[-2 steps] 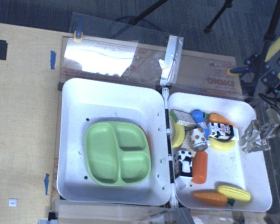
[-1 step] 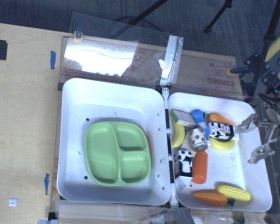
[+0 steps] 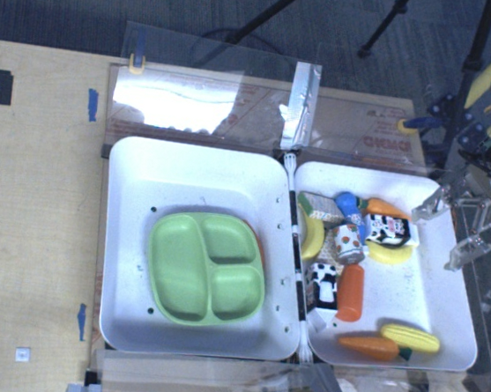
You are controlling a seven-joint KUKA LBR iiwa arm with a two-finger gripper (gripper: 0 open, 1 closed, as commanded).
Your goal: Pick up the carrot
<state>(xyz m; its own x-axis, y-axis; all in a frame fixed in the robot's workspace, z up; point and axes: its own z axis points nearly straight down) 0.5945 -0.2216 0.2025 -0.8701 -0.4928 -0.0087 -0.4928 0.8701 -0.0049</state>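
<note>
Dark carpet fills the top of the frame, crossed by black stand legs, and below it a pale wooden bench (image 3: 22, 208) carries two shallow white bins side by side. At centre left, the left bin (image 3: 132, 177) holds a green divided plate (image 3: 208, 268) with three compartments. At centre right, the right bin (image 3: 453, 314) holds a clutter of toy food. A carrot (image 3: 371, 345) lies flat near that bin's lower edge, orange with a green end that touches a yellow corn cob (image 3: 411, 338) just to its right. Above it an orange-red cylinder (image 3: 351, 292) stands beside a black-and-white cow-patterned piece (image 3: 327, 286). Higher up sit a banana (image 3: 312, 236), a blue piece (image 3: 347, 203), a second orange piece (image 3: 386, 209) and a small can (image 3: 350, 243).

At the right edge of the frame, the gripper (image 3: 459, 228) hovers over the right bin's upper right rim, well apart from the carrot. Its metal fingers (image 3: 431, 205) are spread apart with nothing between them.
</note>
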